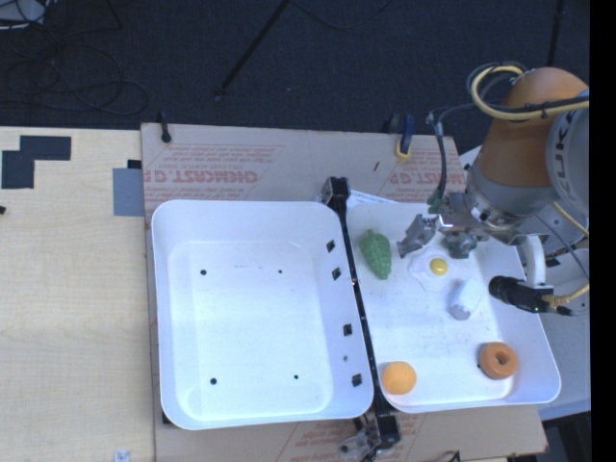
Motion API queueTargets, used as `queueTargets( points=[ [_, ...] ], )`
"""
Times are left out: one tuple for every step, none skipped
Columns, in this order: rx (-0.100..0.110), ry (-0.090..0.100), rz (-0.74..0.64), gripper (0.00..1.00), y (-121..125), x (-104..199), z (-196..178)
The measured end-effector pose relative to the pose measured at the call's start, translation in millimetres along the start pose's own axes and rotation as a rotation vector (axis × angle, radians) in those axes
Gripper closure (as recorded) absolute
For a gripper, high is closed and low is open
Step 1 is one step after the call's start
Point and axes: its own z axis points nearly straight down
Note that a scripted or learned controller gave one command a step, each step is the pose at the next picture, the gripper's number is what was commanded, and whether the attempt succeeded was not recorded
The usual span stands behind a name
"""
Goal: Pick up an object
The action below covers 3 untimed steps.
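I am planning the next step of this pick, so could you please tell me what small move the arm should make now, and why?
Probably a short drop straight down onto the fried egg toy. The gripper hangs just above it in the right bin, holding nothing, and the green toy and the white piece lie apart from it.

The arm [539, 152] runs off the picture's right side, so its base is cut off. The pincer [423, 237] is too small and dark to tell how its tips stand. The right bin [539, 388] has its far right rim covered by the arm, and a clamp [371, 439] below the bins is cut by the bottom edge
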Motion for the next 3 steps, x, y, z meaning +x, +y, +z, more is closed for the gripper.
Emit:
queueTargets(
  points=[
    [-0.002, -0.003, 0.002, 0.0, 45, -44, 65],
    [-0.007, 0.006, -0.007, 0.0, 49, -81, 91],
    [-0.006, 0.002, -0.006, 1.0, 48, -84, 83]
  ],
)
